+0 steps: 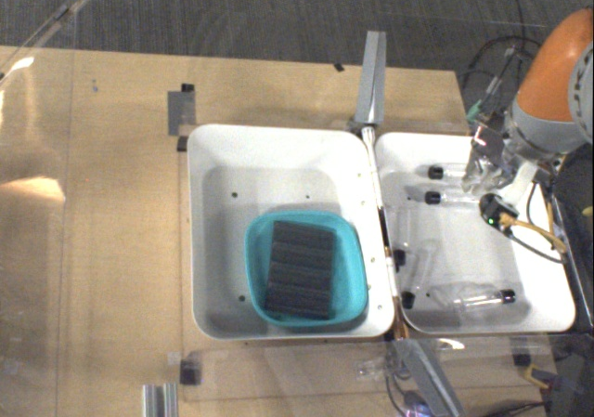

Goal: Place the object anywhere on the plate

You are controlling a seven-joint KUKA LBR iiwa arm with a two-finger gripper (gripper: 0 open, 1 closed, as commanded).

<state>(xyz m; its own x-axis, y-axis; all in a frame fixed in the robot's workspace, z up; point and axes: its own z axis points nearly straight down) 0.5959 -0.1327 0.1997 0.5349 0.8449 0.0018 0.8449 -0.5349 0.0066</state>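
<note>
A teal plate (257, 253) sits in the left bin (215, 220), toward its front. A dark grey ridged block (300, 268) lies flat on the plate, roughly in its middle. The gripper (480, 174) hangs over the far right part of the right bin (548, 308), well away from the plate and the block. Nothing shows in its grasp. The orange band of the arm (557, 71) is at the view's right edge.
Several clear tubes with black caps lie in the right bin: two near the gripper (444, 196) and one by the front wall (475, 295). A grey post (371, 81) stands behind the divide between the bins. Cables (534, 231) trail at the right.
</note>
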